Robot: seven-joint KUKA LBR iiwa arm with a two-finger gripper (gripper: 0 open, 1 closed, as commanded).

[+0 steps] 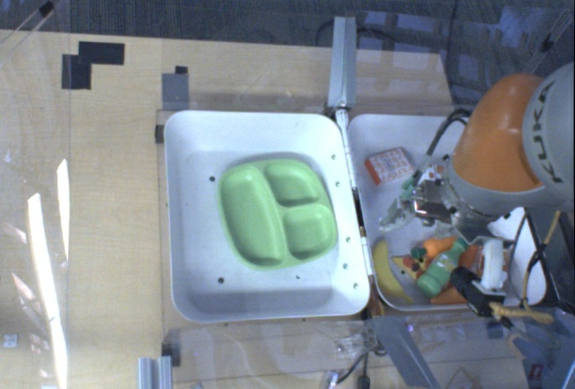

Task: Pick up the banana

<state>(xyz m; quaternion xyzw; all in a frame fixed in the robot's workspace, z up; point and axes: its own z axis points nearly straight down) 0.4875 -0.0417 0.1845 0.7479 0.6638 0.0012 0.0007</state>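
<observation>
The banana [385, 269] is a yellow curve lying along the front left wall of the right bin [359, 164]; part of it is hidden under other items. My gripper [403, 208] hangs over the middle of that bin, a little behind the banana and apart from it. I see nothing held in it. The grey arm with its orange band [497, 147] covers the right half of the bin.
A red and white box [388, 165] lies behind the gripper. An orange piece [437, 247] and a green bottle [440, 272] crowd the banana's right side. The left bin [189, 288] holds a green divided plate [277, 211].
</observation>
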